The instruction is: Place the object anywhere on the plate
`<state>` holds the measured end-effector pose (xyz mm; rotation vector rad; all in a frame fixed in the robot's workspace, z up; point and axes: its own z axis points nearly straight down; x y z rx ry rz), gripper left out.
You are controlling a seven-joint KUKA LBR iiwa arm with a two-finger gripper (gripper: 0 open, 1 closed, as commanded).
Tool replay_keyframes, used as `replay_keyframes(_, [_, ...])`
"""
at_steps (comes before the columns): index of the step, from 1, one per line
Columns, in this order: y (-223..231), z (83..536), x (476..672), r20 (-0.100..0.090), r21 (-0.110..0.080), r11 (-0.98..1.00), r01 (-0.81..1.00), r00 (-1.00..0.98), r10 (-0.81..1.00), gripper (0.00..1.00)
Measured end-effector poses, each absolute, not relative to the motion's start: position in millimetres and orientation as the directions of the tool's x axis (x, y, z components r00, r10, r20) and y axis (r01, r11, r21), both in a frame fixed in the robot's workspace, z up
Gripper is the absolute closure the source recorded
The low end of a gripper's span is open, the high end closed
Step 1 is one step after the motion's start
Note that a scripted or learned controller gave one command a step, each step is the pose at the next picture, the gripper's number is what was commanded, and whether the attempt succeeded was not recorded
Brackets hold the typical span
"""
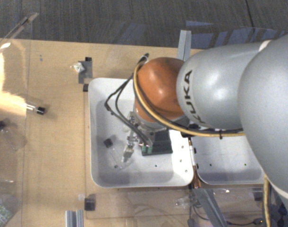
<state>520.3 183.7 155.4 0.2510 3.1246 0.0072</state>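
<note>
**Gripper positioning over the left bin: handling notes for the object**

Gripper is hanging inside the left bin, below the orange band of the arm. I am not able to tell its opening from this slanted view, and I am seeing nothing held by it.

I am reading the small dark block as the object. It is lying on the floor of the left bin, just beside the gripper on the side away from the arm, apart from it and near the bin's outer wall.

I am judging the block to be light and rigid, with flat faces, so it is unlikely to deform or break. Being so light, it may skid on the smooth white floor if one side is touched first.

I am recommending a grasp across two opposite flat faces, centred on the block.

I am not making out a plate clearly; a faint transparent shape beneath the gripper is too indistinct to name.
</note>
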Motion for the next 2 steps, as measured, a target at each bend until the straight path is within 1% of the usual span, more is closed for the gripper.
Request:
replay_keyframes(1, [237,91,507.6,-0.01,0.013,0.931,0.364,-0.931,0.364,0.0])
replay_keyframes(2, [239,105,512.3,-0.021,0.025,0.931,0.364,-0.931,0.365,1.0])
